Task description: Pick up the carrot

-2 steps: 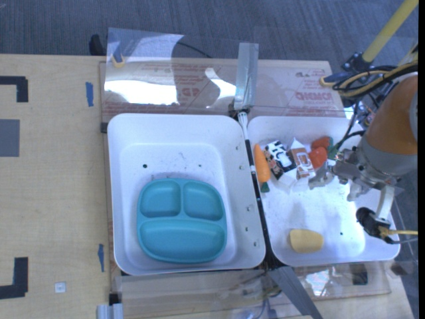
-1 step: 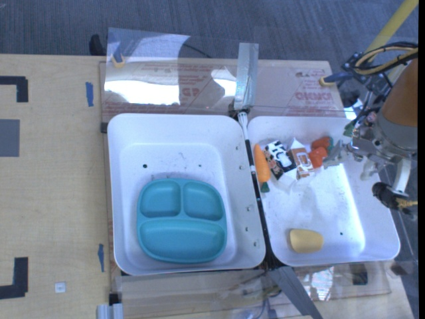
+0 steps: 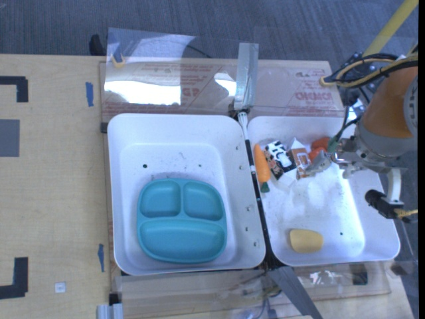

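Here, carrot [image 3: 261, 163] against right bin's [image 3: 345, 241] left wall, untouched

The carrot [image 3: 261, 163] is lying in the right-hand bin, hard against that bin's left wall; it is showing as a slim orange stick with a small green tip at its lower end, around which a trace of dark is showing. It is lying flat, running lengthwise along the wall, its top end sitting beside a black-and-white item.
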### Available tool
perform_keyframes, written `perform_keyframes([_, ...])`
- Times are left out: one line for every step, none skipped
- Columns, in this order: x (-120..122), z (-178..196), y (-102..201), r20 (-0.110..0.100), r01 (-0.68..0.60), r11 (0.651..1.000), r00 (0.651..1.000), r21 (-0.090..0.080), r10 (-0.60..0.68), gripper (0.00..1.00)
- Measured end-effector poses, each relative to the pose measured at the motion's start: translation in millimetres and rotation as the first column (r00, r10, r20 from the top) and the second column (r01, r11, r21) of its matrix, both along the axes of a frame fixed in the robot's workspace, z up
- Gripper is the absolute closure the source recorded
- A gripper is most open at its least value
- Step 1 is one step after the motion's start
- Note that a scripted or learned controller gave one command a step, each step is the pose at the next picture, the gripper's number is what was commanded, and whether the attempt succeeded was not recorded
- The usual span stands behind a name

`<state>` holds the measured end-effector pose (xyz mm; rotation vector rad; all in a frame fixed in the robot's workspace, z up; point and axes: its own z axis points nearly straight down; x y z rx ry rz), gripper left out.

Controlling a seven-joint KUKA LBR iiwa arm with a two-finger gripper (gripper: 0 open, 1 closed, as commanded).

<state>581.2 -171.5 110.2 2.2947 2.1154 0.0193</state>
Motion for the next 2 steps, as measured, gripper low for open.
perform_keyframes([3, -19, -36, -0.008, 0.001, 1.000, 1.000, 0.019, -0.001, 0.00])
perform_keyframes([53, 42, -42, -0.013, 0.024, 1.000, 1.000, 0.005, -0.024, 0.00])
